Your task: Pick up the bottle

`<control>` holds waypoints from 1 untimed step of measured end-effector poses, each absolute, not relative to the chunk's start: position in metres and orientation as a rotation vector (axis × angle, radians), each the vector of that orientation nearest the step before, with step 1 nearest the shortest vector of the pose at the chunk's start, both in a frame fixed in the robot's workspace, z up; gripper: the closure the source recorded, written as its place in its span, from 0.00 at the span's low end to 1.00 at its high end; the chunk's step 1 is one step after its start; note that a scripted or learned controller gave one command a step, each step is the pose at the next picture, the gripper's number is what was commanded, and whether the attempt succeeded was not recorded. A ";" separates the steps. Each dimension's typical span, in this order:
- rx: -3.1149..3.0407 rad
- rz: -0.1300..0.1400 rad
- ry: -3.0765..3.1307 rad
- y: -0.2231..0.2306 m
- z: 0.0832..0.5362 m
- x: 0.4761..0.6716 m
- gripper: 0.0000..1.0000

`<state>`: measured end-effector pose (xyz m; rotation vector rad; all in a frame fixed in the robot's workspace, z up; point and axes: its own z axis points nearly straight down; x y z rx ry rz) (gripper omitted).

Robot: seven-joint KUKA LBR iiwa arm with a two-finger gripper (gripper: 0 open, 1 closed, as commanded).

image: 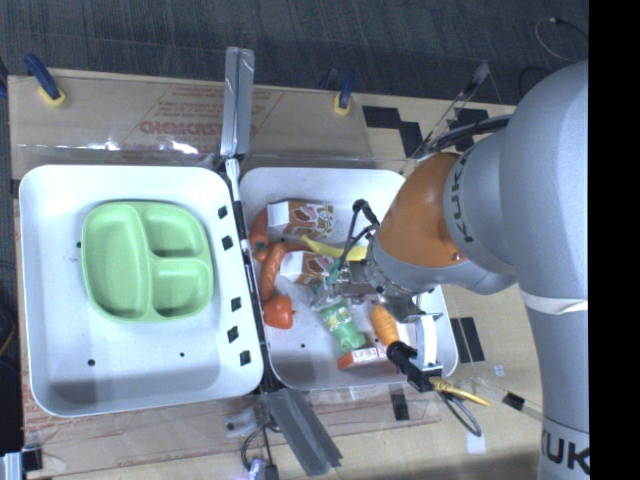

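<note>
Reading "KUKA" on the arm (455,223) above the bottle (345,330).

On my own casing (560,218), white capitals reading "KUKA" run along the grey link beside my orange band (425,223). At the five o'clock corner of the view, "KU" shows on my lower link (565,453). At eleven o'clock, the clear sheet (180,118) behind the bins carries mirrored red print I cannot read.

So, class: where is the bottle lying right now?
The bottle lies in the right bin, near its front wall, just left of the carrot and below the gripper.
</note>
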<state>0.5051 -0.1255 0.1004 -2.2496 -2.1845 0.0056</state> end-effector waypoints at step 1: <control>-2.307 0.002 -2.128 -0.075 0.208 0.477 1.00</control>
